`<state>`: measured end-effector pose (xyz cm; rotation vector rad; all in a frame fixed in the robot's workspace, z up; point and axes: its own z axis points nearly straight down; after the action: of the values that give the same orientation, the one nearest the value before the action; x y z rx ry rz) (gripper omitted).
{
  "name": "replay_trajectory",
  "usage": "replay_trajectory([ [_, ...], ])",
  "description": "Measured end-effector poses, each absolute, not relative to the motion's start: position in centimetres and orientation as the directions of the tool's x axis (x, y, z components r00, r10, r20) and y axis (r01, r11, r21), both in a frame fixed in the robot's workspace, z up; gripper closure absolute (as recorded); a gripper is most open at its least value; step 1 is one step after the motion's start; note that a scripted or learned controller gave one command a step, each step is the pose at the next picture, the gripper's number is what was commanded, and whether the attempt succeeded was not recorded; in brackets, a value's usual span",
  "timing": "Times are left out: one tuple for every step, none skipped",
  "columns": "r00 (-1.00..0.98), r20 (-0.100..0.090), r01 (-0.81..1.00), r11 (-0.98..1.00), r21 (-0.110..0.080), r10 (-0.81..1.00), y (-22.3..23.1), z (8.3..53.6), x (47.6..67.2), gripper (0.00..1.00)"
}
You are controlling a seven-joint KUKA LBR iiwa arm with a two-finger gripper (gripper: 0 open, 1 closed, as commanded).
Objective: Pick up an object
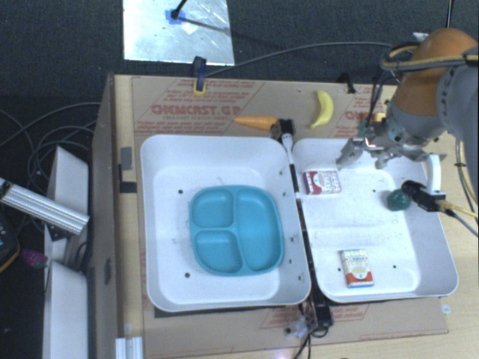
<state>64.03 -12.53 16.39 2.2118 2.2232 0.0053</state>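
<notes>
In the right bin (419, 275) lie a red and white box (322, 182) near the left wall, a small yellow and red box (356, 267) toward the front, and a teal ball (397, 200) at the right. My gripper (365, 156) hangs over the bin's far edge, to the right of and slightly beyond the red and white box. It is open, with nothing between its fingers. The teal ball lies a little to its front right.
The left bin (161, 170) holds a blue divided plate (236, 227). On the bench beyond the bins lie a banana (323, 108) and a carrot (254, 123). A black clamp (284, 129) sits where the two bins meet at the back.
</notes>
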Motion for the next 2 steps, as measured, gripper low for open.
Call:
replay_trajectory([
  [-0.006,0.0,1.0,0.006,0.001,1.0,-10.5,11.1,66.9,0.0],
  [-0.006,-0.001,1.0,0.006,0.003,1.0,-8.9,9.7,66.9,0.0],
])
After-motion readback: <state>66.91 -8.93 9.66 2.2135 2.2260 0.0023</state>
